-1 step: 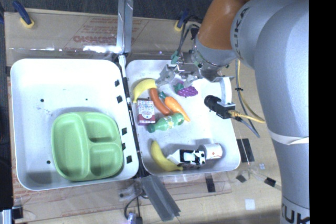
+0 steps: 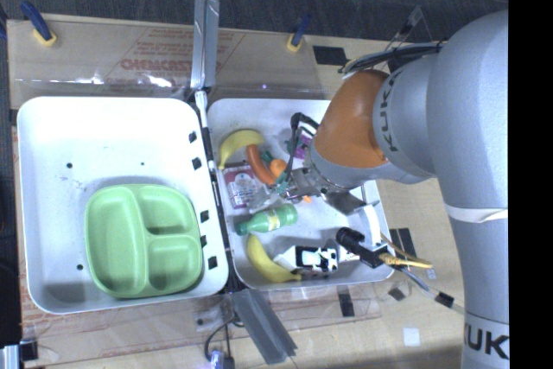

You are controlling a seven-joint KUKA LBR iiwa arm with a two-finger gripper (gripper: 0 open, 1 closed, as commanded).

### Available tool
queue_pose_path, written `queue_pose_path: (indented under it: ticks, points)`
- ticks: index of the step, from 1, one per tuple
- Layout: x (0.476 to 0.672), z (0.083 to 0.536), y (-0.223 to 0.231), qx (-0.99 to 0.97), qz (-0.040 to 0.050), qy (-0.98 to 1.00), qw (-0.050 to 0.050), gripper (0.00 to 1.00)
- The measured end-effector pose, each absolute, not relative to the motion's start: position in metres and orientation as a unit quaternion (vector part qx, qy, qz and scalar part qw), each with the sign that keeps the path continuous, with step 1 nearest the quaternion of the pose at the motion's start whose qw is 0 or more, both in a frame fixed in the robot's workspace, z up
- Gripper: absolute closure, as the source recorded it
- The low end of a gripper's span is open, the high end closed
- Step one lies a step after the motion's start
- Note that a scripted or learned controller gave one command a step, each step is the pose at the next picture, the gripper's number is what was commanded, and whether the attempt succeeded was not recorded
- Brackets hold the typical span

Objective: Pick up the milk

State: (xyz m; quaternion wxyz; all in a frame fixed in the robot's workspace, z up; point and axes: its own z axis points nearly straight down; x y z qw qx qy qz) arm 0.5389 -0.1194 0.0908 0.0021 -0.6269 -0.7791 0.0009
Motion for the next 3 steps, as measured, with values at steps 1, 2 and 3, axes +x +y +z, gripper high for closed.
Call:
queue_pose_path:
  ticks: [1, 2, 3]
  points:
    - [0.503, 0.157, -0.17, -0.637, 0.0002, -0.771, 0.0, 0.0]
    - [0.484, 0.099, -0.17, -0.659, -0.0047, -0.752, -0.009, 0.0]
    - [0.483, 0.262, -0.211, -0.644, 0.0002, -0.765, 0.0, 0.0]
